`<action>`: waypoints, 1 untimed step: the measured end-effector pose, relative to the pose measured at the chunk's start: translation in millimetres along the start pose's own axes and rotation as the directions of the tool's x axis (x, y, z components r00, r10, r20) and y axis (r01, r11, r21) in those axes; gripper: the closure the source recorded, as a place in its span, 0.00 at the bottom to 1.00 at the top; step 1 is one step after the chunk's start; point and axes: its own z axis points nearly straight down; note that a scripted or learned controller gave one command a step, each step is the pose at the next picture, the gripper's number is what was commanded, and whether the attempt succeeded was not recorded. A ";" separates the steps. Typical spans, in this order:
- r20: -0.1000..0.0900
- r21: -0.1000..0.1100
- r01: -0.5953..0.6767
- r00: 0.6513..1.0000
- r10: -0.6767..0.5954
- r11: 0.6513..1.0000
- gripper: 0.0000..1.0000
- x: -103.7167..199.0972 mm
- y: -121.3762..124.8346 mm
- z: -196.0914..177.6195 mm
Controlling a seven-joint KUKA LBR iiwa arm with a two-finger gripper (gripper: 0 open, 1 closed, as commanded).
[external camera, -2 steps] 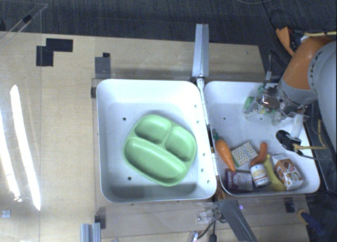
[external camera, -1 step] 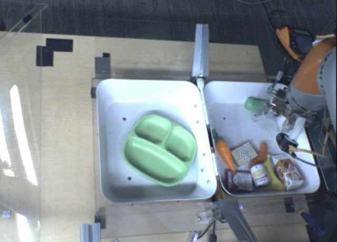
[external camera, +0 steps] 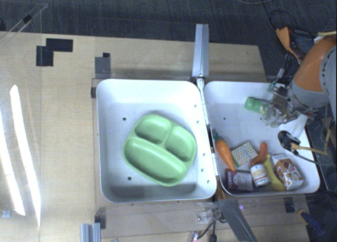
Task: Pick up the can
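The pincer (external camera: 275, 110), jaws' state unclear, hovers near the small cylindrical can (external camera: 257, 174).

The pincer (external camera: 276, 110) is too blurred to read, and the arm (external camera: 316, 75) runs off the right edge.

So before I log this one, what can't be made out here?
- Gripper, camera view: blurred and see-through against the right bin, so its state and any contact with the green object beside it are unclear.
- Can: too small to read its label; partly crowded by the banana.
- Arm: cut off by the right edge.
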 end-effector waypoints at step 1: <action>0.000 0.000 0.001 1.000 -0.001 1.000 0.00 0.0 0.0 0.0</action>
